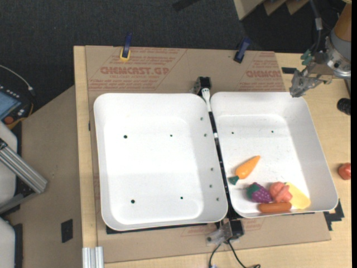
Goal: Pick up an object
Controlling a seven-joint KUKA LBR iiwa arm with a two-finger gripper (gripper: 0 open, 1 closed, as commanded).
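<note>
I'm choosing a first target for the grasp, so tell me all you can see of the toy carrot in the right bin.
The carrot is a small orange cone with a dark green stub at its blunt end; it looks like smooth plastic. It lies flat on the floor of the right bin, tip pointing up-right, green end down-left near the inner wall. It lies apart from the purple grapes and the other toys just below it. The gripper is at the bin's far right corner, well away from it.

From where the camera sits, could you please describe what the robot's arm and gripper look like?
At the top right corner, the arm is a pale grey, rounded body with an orange-tan band above it. Dark cables run down beside it. The gripper is small, grey metal, with thin fingers below a blocky mount.
</note>
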